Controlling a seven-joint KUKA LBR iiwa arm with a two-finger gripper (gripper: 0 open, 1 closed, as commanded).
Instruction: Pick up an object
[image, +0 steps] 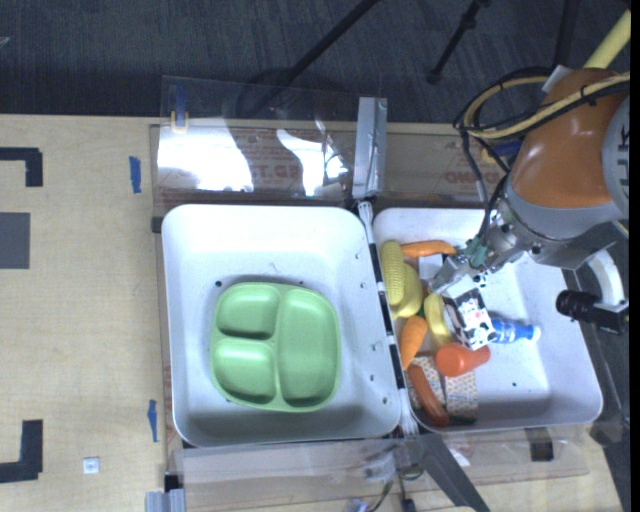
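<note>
One gripper (468, 268) over the right bin (560, 400); jaw state unreadable. Just below it, white carton (472, 320), long axis roughly upright in view, print illegible.

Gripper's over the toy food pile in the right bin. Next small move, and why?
Probably a short straight descent. The gripper hangs above the pile's upper part in the right bin, near the carrot and the corn cob, and no item shows between its fingers. The green divided plate in the left bin lies apart from it.
</note>
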